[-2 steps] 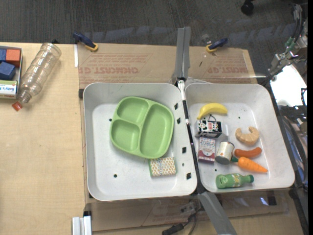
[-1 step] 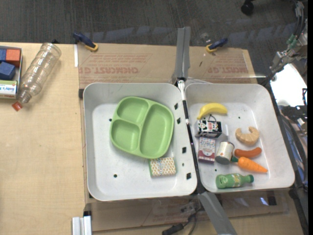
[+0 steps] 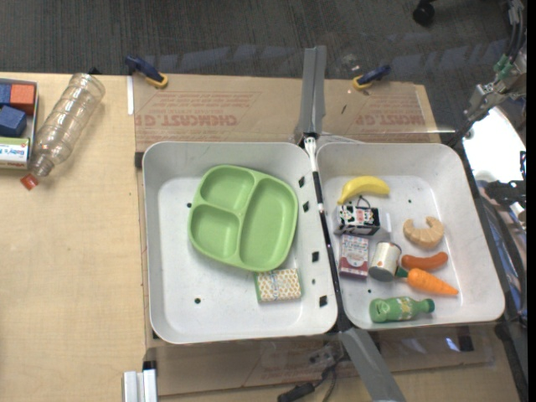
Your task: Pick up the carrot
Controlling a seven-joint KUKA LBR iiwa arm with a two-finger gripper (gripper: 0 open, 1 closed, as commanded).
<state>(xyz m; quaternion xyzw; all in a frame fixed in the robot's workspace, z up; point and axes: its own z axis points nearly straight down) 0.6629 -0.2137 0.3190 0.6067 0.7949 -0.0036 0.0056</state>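
The carrot is orange with a small green top. It lies in the right bin, near the front right corner, with its tip pointing right. A reddish sausage lies just behind it, almost touching. A silver can is to its left and a green bottle lies on its side just in front of it.
The right bin also holds a banana, a croissant, a black-and-white carton and a red-and-white box. In the left bin sit a green divided plate and a patterned packet. A clear plastic bottle lies on the bench at left.
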